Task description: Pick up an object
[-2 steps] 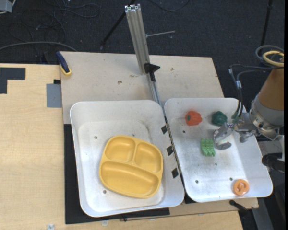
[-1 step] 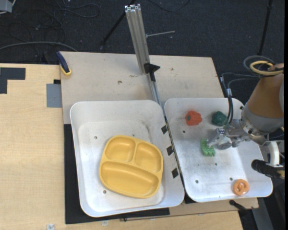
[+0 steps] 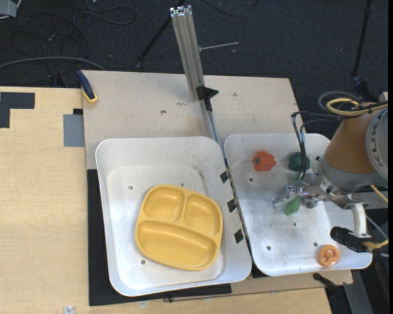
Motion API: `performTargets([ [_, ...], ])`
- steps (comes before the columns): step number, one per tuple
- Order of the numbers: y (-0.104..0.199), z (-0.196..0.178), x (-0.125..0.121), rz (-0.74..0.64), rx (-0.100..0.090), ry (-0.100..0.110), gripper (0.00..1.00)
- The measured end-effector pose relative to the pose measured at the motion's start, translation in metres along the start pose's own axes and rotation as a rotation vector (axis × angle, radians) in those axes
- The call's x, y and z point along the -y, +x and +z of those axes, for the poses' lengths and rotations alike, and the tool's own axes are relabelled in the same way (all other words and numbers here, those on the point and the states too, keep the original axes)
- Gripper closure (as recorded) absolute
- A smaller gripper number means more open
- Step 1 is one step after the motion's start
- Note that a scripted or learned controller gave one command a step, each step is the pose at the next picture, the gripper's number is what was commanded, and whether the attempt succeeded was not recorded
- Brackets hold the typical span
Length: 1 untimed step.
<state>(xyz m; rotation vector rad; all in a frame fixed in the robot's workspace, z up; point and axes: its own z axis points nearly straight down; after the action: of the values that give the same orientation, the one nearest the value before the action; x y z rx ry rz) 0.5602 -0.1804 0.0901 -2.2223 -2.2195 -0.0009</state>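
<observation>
My gripper (image 3: 292,196) is low in the right bin (image 3: 275,254), near its middle, on the grey arm with the orange band (image 3: 350,150). A small light green object (image 3: 292,207) lies directly under the gripper's tip, touching or nearly touching it. A red object with a green stem (image 3: 264,161) rests toward the back of that bin. To its right sits a dark green object (image 3: 295,161), close to a black cable. A round orange object (image 3: 327,255) lies in the bin's front right corner.
The left bin (image 3: 118,175) holds a yellow divided plate (image 3: 180,226). An upright aluminium post (image 3: 188,51) stands behind the bins. Black clips sit along the seam between the bins. A black-and-yellow part (image 3: 354,239) juts in at the front right.
</observation>
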Motion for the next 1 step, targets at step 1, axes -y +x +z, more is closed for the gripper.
performTargets([
  [1, -0.0001, -0.0132, -0.001, 0.0, -0.002, -0.002, 1.0],
])
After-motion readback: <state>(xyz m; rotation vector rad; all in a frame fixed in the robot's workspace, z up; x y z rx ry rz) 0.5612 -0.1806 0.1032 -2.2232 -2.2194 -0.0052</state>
